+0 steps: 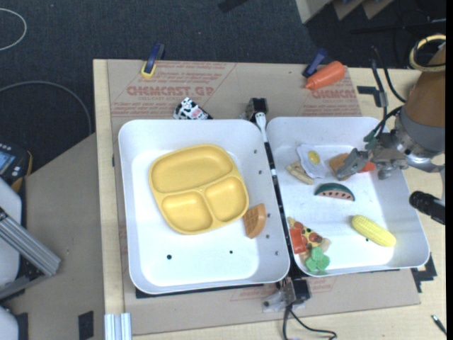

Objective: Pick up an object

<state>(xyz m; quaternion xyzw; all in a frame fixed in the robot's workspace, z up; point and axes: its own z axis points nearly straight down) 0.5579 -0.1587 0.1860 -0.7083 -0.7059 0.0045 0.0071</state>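
Note:
My gripper (369, 159) reaches in from the right and sits low over the upper right part of the right bin (403, 190). Just left of it lies a brown toy piece (344, 163), with a small red-orange bit (365, 166) right at the gripper's tip. Whether the gripper touches either of them is unclear. Further left are a fried egg (310, 157) and a beige piece (299, 172). A watermelon slice (334, 191) lies below the gripper, a corn cob (373, 230) toward the front right, and a pizza slice (307, 238) with a green item (318, 262) at the front left.
The left bin (141, 232) holds a yellow divided plate (198, 188) and a brown bread piece (255, 220) by its right wall. Behind the bins lie a black-and-white toy (191, 110), a black clip (256, 108), an orange clamp (325, 75) and a blue-yellow clamp (151, 62).

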